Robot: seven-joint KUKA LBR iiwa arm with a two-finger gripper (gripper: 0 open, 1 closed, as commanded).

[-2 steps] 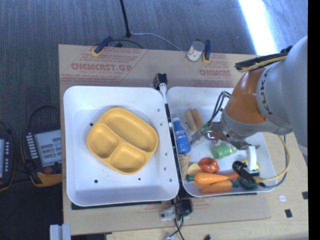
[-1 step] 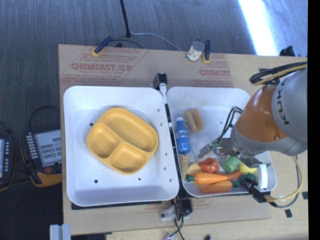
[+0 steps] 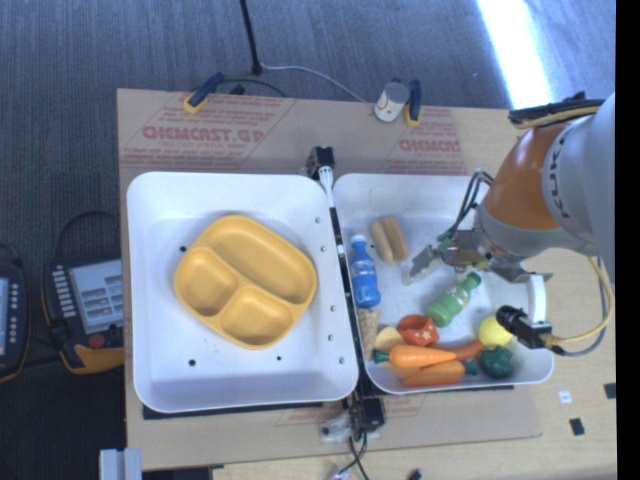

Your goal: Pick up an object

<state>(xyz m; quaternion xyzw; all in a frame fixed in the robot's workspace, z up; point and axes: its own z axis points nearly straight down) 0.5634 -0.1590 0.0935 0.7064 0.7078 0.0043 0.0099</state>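
the gripper point(image 3: 437, 255) hangs spread and holding nothing over the right bin point(image 3: 440, 190), just left of the green bottle point(image 3: 452, 301) and right of the hot dog point(image 3: 388, 239), so this looks like the approach before a grasp. next it needs to drop and close on 1 item. the bottle has open floor around it, while the carrots point(image 3: 432, 364) crowd the near wall.

Robotics lab: arm point(image 3: 560, 183), white bins point(image 3: 150, 298), carpet point(image 3: 100, 28).
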